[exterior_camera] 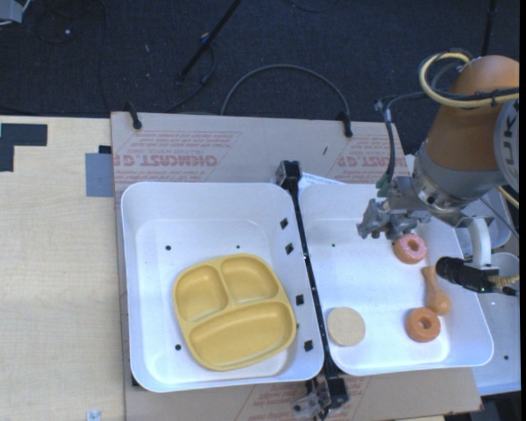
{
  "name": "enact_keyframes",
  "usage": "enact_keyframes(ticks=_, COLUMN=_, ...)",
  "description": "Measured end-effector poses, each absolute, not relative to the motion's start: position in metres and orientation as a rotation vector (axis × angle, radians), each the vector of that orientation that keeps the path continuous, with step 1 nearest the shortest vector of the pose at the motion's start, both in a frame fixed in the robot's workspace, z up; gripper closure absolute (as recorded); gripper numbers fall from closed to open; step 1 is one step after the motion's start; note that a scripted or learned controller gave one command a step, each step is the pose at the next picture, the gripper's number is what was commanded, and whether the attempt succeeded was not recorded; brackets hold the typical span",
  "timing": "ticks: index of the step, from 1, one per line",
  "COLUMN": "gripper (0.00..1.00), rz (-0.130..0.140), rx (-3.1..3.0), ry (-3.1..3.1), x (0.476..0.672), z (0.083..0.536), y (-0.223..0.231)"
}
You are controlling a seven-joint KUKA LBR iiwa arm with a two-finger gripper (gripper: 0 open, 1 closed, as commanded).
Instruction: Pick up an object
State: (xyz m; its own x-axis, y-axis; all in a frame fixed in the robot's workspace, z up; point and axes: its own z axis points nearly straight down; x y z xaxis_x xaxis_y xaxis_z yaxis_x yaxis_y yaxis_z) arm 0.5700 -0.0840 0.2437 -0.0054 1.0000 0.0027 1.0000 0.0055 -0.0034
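Writing: red lettering is running across the cardboard sheet [193, 152] under the bins, printed upside down from this angle and too blurred to read with confidence.
Table: a pale wooden table [44, 270] is carrying the cardboard and both bins, with dark grey patches showing near its upper left.
Left bin: the left white bin [149, 235] is holding a yellow divided plate [235, 310], lying flat toward the bin's lower middle with its three compartments facing up.
Right bin: the right white bin [355, 235] is holding a pale round cracker [345, 327] near its lower left, a pink-frosted donut [410, 250] near its upper right, an orange donut [422, 324] lower down, and an orange carrot-like piece [435, 291] lying between the two donuts.
Hand: the grey hand [387, 222] is hanging low over the right bin, just left of the pink-frosted donut; whether its fingers are spread or pressed together cannot be told, and nothing is visibly sitting between them.
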Motion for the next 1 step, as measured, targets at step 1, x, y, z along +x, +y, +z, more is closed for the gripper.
enact_keyframes(ticks=1, gripper=1.00, rz=0.001, rx=-2.215, ry=-2.224, x=0.5833, z=0.2477, y=-0.0383)
